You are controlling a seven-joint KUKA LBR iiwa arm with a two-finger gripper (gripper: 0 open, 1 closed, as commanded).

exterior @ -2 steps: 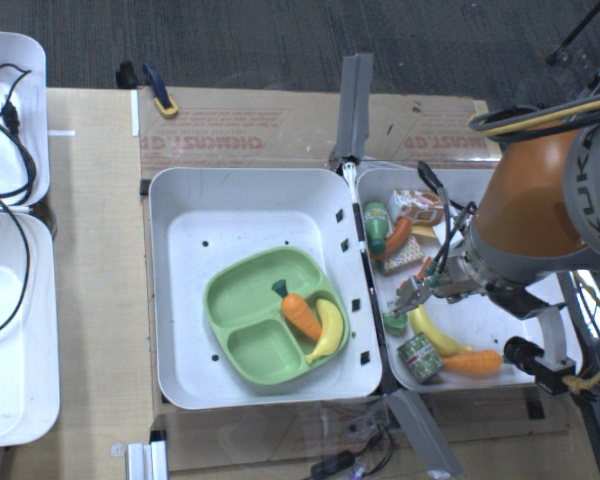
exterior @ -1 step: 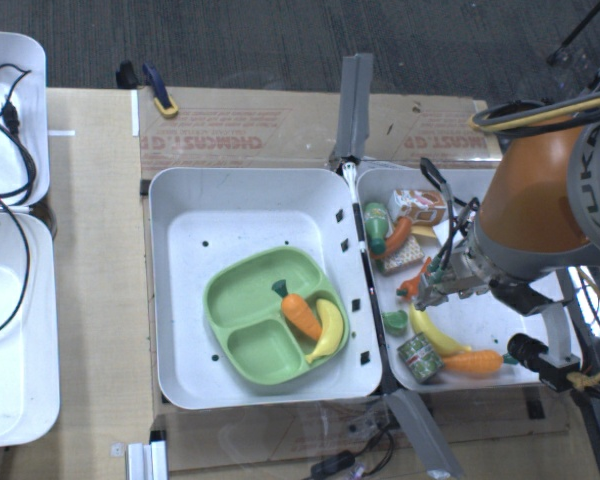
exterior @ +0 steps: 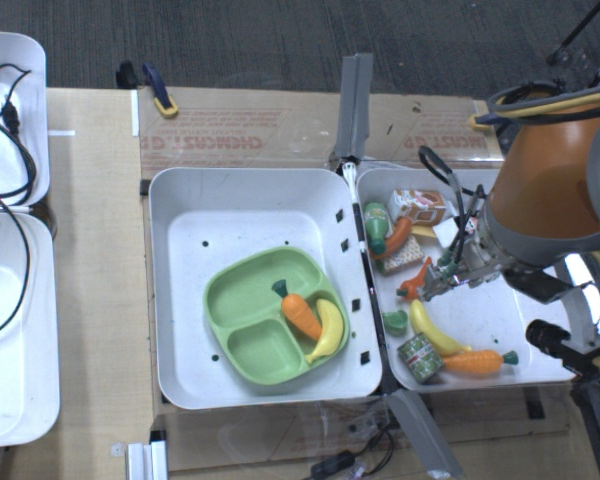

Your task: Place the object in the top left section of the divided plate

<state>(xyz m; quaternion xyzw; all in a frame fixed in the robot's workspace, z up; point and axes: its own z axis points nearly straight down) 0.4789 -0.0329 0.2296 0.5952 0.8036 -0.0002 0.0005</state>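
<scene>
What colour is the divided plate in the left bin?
Light green. The divided plate shows clearly in the camera view, with a carrot and a banana on it.

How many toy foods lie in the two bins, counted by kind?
Carrots: 3 — on the green plate at; right bin at and
Bananas: 2 — plate; right bin
Cans: 1
Green bottle: 1
Printed packet: 1
Other small pieces, too unclear to name: about 3
Total: about 11

divided plate (exterior: pixel 242 303) in left bin (exterior: pixel 180 268) holds carrot (exterior: pixel 300 314) beside banana (exterior: pixel 329 330).
</scene>
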